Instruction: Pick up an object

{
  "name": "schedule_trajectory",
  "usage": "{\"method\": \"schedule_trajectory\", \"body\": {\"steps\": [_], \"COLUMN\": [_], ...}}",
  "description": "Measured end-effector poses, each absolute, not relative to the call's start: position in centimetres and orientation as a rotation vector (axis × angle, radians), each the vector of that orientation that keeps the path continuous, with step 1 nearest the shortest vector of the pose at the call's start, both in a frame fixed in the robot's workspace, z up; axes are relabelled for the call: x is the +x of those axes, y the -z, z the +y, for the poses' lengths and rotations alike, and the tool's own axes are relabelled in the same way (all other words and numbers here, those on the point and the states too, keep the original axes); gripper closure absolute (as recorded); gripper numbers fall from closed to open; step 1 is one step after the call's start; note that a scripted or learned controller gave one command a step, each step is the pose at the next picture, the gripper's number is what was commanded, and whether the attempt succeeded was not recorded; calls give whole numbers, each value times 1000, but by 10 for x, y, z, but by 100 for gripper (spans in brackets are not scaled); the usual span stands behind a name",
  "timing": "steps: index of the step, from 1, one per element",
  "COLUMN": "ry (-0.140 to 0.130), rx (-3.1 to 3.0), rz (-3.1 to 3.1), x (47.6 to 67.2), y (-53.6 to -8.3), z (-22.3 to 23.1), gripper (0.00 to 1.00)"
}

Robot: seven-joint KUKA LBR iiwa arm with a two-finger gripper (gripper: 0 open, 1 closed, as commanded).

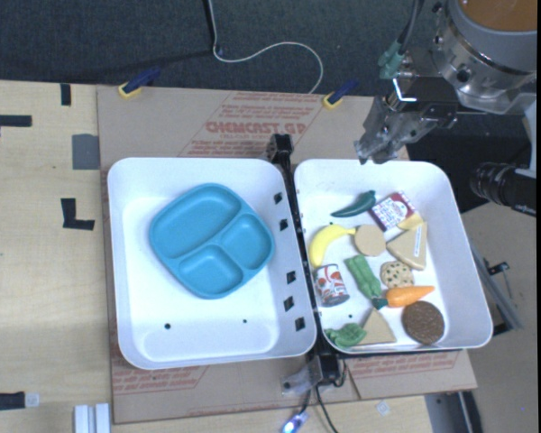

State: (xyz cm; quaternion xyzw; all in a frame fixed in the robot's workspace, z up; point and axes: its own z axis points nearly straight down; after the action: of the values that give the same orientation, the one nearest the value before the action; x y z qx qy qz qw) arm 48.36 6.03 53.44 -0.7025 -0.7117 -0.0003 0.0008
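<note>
Lettuce [345,336] and cookie [423,321] front crowded right bin [461,242]; end effector [376,150] above

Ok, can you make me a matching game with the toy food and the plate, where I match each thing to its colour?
Things:
1. banana
2. divided plate
3. carrot
4. chili pepper

Colours:
A. orange
B. green
C. yellow
D. blue

Pairs: 1-C, 2-D, 3-A, 4-B
</note>
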Motion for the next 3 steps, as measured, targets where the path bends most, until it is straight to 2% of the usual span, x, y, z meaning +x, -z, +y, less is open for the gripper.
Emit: {"method": "schedule_trajectory", "body": {"steps": [3], "ry": [-1], "rx": [-2211], "rz": [-2229], "x": [483], "y": [-534], "z": [237], "gripper": [100]}}
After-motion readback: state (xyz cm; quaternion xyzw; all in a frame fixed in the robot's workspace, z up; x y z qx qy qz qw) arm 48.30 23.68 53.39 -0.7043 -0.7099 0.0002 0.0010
